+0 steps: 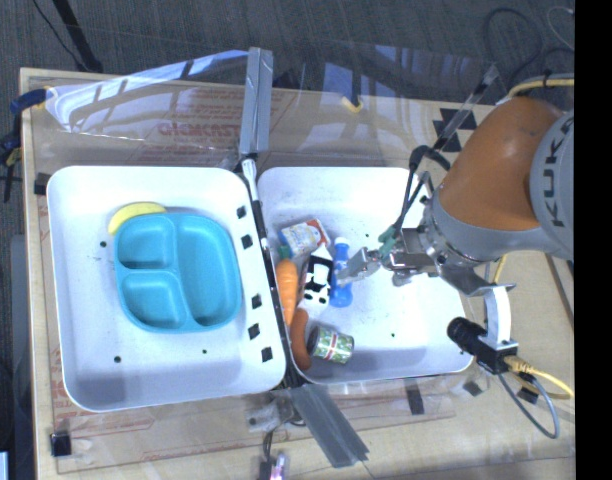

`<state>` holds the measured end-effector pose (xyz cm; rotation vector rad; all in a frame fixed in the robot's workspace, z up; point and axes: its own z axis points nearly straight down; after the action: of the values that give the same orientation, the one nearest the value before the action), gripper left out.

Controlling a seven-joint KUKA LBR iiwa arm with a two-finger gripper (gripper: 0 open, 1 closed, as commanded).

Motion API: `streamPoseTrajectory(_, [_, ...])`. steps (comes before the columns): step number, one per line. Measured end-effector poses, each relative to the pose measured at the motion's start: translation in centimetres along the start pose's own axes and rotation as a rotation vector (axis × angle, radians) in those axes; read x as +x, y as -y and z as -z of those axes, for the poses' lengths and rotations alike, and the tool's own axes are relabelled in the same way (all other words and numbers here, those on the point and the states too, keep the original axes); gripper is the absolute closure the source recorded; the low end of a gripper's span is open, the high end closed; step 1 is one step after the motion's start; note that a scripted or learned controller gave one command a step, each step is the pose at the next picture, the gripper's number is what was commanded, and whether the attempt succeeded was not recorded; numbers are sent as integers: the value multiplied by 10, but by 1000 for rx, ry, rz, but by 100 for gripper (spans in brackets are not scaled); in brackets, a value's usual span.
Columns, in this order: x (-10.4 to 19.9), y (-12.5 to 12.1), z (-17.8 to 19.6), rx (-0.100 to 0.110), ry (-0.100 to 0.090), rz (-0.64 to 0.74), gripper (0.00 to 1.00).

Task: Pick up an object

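Orange and grey, the arm (506, 183) comes in from the right and bends over the right bin (386, 193). Its jaws (344, 268) sit low in the middle of that bin, right at a small blue-and-white object (340, 286), maybe a little bottle. The metal tips are close to its top, but I cannot tell if the jaws are released or clenched, or if the object is really between them; the view is too small and blurred there.

Other things in the right bin, all near its left wall: a crumpled packet (302, 236) w/ red and white print, toward the back; a black-and-white box (316, 276) just beside the blue object on its left; two orange carrot-like pieces (289, 293) lying along the wall, one behind the other; a small can (331, 345) w/ green and red label, on its side near the front.

The left bin (76, 298) holds a blue divided plate (176, 268) w/ three compartments, and a yellow item (136, 211) shows from behind its back-left corner, touching it.

Both bins stand side by side on the wooden worktop (546, 408), w/ a clear plastic sheet (146, 93) behind the left one.
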<state>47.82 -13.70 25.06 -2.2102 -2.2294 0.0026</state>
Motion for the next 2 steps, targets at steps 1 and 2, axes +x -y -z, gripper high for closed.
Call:
streamPoseTrajectory(1, [-21, -64, -127, 2, 0, 75, 0])
streamPoseTrajectory(2, [-43, -70, -157, -1, -2, 40, 0])
